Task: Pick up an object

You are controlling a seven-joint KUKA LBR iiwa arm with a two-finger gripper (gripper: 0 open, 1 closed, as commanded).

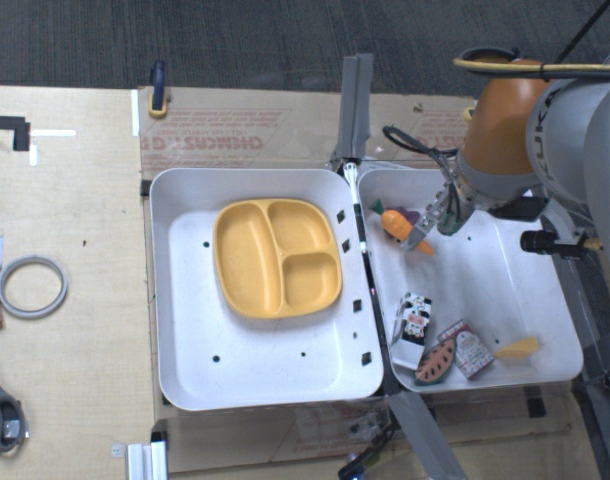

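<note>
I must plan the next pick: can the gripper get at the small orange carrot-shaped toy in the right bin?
Probably yes: the gripper hangs right beside the orange carrot-shaped toy, and nothing covers it.

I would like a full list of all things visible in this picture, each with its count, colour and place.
Bins: two, white, side by side on the bench.
Divided plate: one, yellow, in the left bin.
Carrot toy: one, orange, right bin, far corner, beside the gripper.
Small carton: one, black and white, right bin, near side.
Watermelon slice: one, red and green, right bin, near edge.
Small packet: one, red and white, beside the slice.
Yellow piece: one, right bin.
Tape ring: one, grey, bench, left.
Gripper: one, grey, over the right bin.
</note>
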